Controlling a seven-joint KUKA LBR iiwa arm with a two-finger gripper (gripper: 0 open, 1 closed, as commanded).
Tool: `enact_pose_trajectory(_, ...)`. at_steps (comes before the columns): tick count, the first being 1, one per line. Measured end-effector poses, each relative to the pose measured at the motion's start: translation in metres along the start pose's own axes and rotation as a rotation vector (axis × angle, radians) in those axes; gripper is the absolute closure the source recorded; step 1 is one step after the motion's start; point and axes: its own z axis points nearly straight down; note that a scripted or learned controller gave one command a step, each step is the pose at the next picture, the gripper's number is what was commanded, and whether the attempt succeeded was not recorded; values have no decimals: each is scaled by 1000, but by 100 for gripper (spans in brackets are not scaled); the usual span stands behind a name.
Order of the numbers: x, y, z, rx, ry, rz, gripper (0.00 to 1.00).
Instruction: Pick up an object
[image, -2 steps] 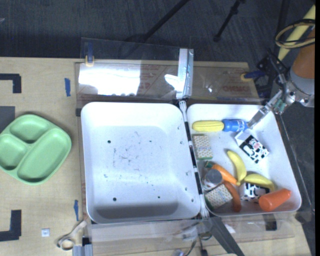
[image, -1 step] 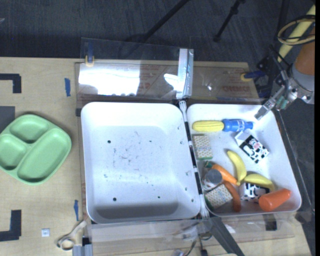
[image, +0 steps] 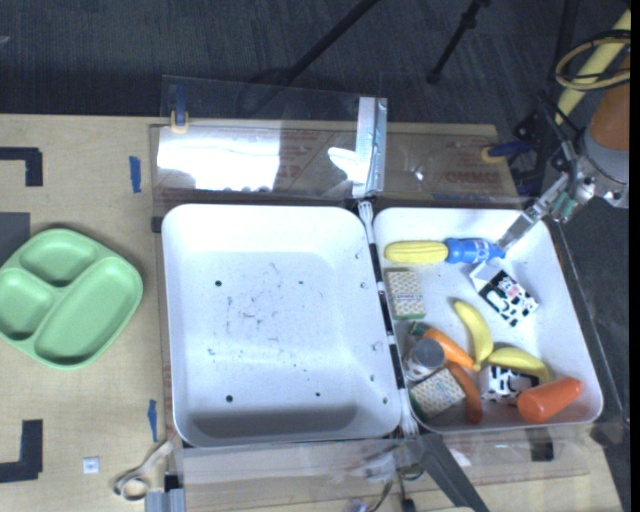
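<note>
Camera view
Gripper: tip low over the right bin's far side; grip state cannot tell
Just beside tip: blue object, corn cob, black-and-white block
Nearer the camera: bananas, carrot, orange pepper
Left bin: well apart
Green tray: farthest away, on the bench

we see glossy white plastic bins, left one scuffed, matt green plastic divided plate, pale wood-look bench, clear shiny acrylic panel, smooth yellow plastic-look bananas
</note>
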Motion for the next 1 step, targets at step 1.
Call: enact_pose_trajectory(1, 49, -32, 51, 6, 9, -119, 0)
